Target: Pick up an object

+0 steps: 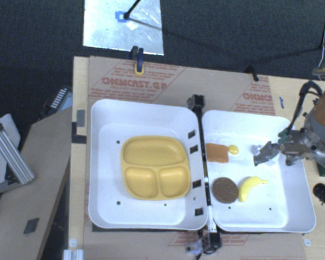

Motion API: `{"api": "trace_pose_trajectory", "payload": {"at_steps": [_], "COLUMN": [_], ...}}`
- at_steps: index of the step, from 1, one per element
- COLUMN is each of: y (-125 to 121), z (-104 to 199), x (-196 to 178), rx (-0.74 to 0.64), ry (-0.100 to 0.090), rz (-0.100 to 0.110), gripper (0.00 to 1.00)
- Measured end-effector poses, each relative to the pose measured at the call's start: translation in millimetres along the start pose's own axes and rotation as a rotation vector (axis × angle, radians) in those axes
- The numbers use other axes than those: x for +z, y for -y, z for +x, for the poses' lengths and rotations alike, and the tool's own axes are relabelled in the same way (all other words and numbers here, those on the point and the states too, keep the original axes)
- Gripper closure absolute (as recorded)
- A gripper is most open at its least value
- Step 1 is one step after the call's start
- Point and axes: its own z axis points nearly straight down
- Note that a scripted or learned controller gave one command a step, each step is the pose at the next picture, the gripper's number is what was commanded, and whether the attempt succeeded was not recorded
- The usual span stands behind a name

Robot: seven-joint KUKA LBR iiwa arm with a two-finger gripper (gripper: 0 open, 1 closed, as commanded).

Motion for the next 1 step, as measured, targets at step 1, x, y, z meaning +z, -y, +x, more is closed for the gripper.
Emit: {"api": "trace_pose_trajectory", "payload": {"at_steps": [1], "y": [-1.5], "z": [0.1], "x": [-4.3], "rx": [-0.002], "ry": [0.001], "rz": [-0.009], "gripper": [0.0]}}
